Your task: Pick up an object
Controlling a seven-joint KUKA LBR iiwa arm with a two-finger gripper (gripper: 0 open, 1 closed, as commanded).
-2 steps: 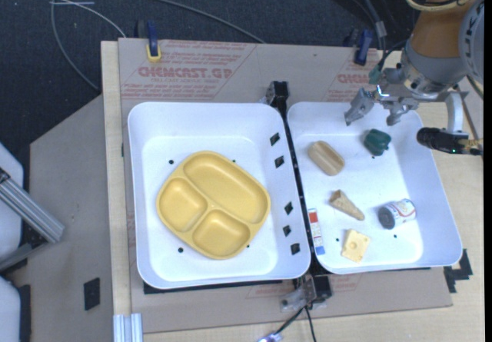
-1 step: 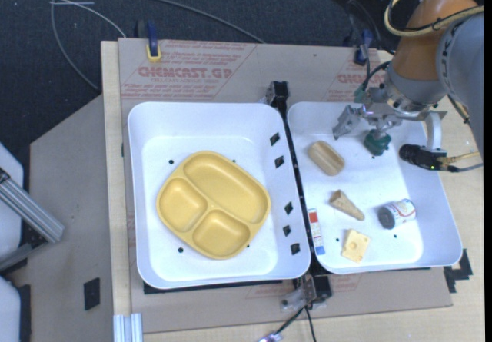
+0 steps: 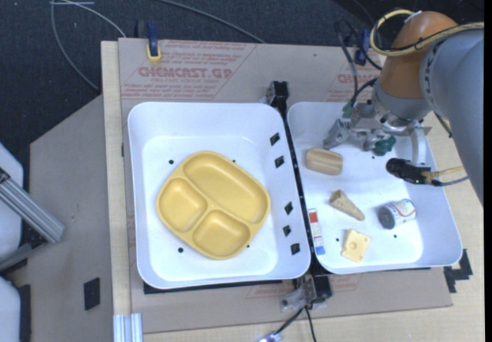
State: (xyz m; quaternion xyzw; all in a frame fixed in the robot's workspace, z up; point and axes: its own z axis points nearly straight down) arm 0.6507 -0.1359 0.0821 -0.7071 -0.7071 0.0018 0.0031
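Grey gripper [image 3: 355, 133] above right bin [image 3: 438, 252] (finger state unclear), bread roll [image 3: 324, 161] just beside, yellow tray [image 3: 213, 204] left

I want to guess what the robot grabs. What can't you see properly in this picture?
- Hand, camera view: small and under the arm's wrist, so its grip is unclear.
- Small can, camera view: label too small to read.
- Flat packet, camera view: too small to identify, lying at the right bin's left wall.

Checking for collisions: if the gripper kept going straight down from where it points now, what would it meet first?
Probably the bare floor of the right bin. The gripper hangs beside the bread roll, apparently not over it, though depth is unclear.
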